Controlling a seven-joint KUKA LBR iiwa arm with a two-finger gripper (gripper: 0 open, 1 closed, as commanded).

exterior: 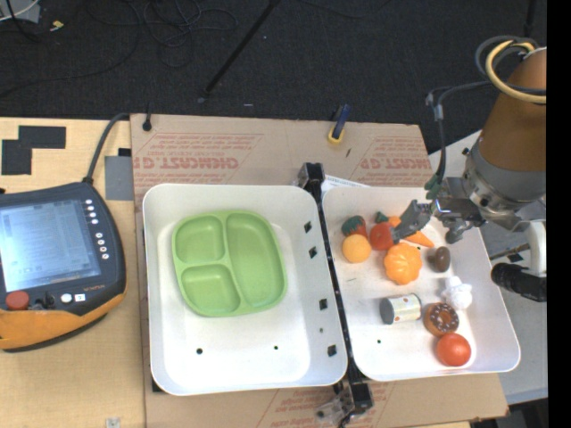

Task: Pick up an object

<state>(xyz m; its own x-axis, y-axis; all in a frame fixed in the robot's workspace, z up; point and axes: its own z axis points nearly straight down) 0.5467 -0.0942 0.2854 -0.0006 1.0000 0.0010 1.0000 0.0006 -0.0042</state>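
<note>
The right bin [500, 346] holds several toy foods: an orange ball [356, 249], a red piece [382, 235], an orange pumpkin [402, 263], a brown piece [439, 259], a grey can [401, 308] lying on its side, a chocolate donut [440, 318] and a red tomato [453, 349]. My gripper [435, 224] hangs over the bin's upper right part, above an orange carrot-like piece [419, 238]. Its fingers stand apart with nothing between them. The pumpkin lies just below and left of it.
The left bin [165, 328] holds a green divided plate [228, 262]. A black divider [326, 275] joins the two bins. A teach pendant [53, 248] lies on the bench at far left. A blue and yellow clamp [338, 125] sits at the cardboard's back edge.
</note>
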